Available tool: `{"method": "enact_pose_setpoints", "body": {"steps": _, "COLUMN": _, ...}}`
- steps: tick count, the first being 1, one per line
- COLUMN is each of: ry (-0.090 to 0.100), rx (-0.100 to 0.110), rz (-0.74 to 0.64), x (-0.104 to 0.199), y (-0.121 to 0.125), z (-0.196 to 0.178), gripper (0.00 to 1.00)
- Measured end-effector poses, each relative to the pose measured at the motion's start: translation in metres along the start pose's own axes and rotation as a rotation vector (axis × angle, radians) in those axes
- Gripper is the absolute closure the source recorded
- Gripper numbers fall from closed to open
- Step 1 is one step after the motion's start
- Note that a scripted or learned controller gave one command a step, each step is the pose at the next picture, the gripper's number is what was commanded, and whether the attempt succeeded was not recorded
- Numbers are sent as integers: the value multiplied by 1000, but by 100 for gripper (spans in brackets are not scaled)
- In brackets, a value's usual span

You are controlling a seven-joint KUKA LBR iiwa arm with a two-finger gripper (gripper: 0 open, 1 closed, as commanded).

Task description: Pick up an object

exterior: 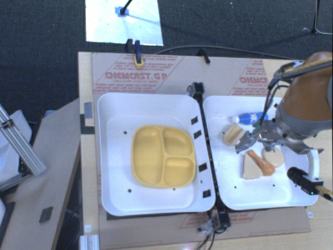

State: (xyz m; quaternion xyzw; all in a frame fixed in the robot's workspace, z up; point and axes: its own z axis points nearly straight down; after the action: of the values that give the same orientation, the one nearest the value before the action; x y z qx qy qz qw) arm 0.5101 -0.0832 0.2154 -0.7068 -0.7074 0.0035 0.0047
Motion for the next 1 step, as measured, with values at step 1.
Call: {"method": "enact_pose_setpoints", "body": {"steps": 1, "ry": -1, "rx": -12, "rz": -2, "x": 0, "y": 3, "z": -6, "gripper": 0}}
